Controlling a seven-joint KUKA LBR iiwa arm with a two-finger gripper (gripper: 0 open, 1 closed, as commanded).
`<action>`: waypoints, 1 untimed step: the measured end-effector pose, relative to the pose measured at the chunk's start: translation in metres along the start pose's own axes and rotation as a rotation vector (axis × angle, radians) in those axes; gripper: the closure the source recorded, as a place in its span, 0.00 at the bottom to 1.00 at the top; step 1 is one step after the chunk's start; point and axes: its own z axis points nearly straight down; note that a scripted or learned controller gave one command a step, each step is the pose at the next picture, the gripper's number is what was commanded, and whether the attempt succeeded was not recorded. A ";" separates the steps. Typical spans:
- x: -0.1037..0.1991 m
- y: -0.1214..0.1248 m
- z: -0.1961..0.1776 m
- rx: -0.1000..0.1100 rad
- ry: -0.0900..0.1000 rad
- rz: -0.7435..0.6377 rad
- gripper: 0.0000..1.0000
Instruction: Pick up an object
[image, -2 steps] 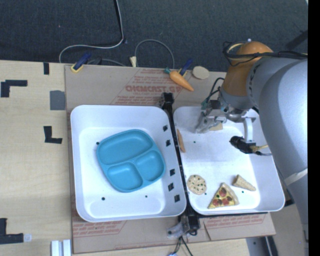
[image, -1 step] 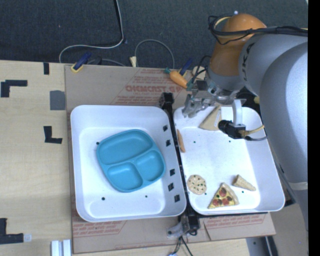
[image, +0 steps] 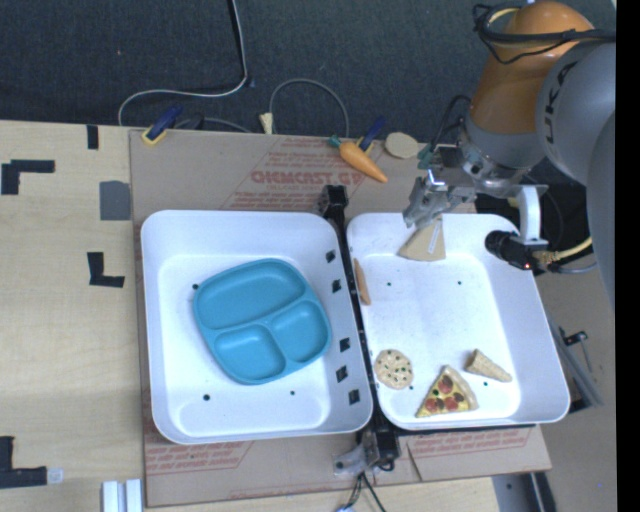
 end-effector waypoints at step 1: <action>-0.010 0.008 -0.024 0.002 0.000 -0.001 1.00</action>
